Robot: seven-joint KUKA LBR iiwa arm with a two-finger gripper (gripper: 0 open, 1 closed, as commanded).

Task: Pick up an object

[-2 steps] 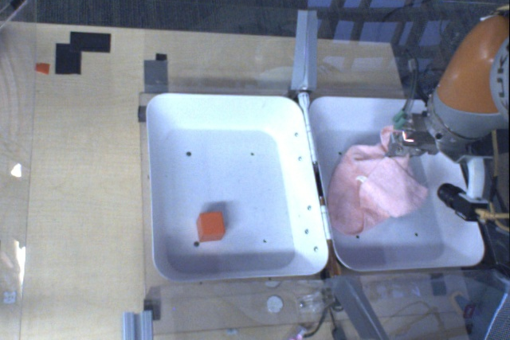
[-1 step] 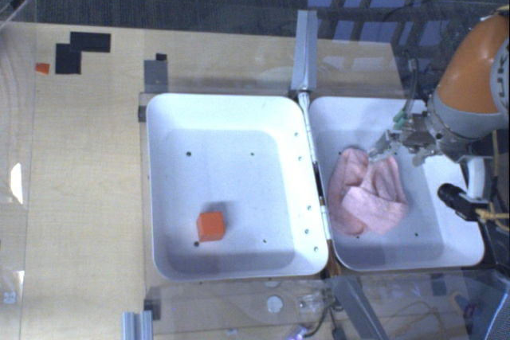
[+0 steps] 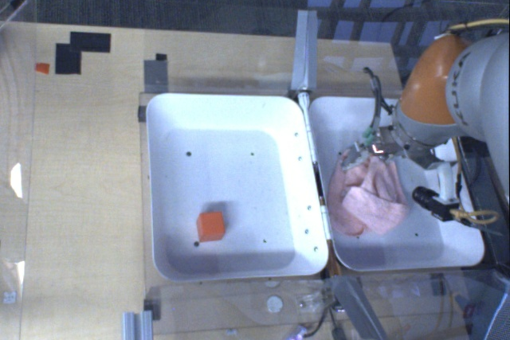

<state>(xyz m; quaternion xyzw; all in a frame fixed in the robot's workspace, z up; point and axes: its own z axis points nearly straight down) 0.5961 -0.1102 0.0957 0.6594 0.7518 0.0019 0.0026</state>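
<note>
Camera view: the grey arm reaches into the right bin over a pink cloth.

Its fingers sit at the cloth's upper edge, touching or just above it; I cannot tell how far apart they stand or whether any fabric lies between them. The cloth lies crumpled in the right bin's left half, near the divider. An orange block rests in the left bin, toward its lower left corner, well apart from the arm, on the wooden tabletop.
</note>
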